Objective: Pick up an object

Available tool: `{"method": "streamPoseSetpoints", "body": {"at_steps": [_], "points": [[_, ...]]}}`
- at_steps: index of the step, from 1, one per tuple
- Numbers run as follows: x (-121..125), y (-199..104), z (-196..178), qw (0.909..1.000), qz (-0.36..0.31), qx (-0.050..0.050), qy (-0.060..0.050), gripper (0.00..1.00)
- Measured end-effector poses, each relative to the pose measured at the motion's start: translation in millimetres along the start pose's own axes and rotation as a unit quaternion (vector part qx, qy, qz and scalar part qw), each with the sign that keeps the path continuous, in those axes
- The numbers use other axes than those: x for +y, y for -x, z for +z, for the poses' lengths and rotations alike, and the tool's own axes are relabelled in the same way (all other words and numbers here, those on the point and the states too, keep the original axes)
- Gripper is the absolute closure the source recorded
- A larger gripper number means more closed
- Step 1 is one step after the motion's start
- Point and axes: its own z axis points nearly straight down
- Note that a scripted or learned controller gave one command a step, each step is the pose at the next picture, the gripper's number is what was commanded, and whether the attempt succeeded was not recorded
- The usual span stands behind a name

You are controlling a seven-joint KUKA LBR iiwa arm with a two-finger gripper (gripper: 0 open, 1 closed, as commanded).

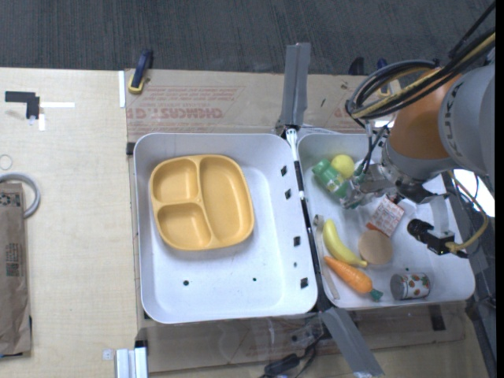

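A blue-and-yellow clamp (pixel 141 71) lies on cardboard (pixel 205 102) (printed red); a brown bag (pixel 13 270) sits far left.

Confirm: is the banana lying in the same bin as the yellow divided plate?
No, the banana lies in the right bin, while the plate sits in the left bin.

The arm (pixel 465 109) is showing a smooth grey shell, rounded and bulky; an orange band (pixel 417 128) is wrapping the section above the wrist; black cables (pixel 394 81) are looping in coils over it, with a yellow line running among them; the gripper (pixel 364 189) is looking metallic and dark, its detail being too small to read.
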Motion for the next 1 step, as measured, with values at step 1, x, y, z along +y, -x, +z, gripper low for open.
{"method": "streamPoseSetpoints", "body": {"at_steps": [1], "points": [[7.2,-39.9,-91.4,0.9985,-0.054,0.001,0.001,1.0]]}}
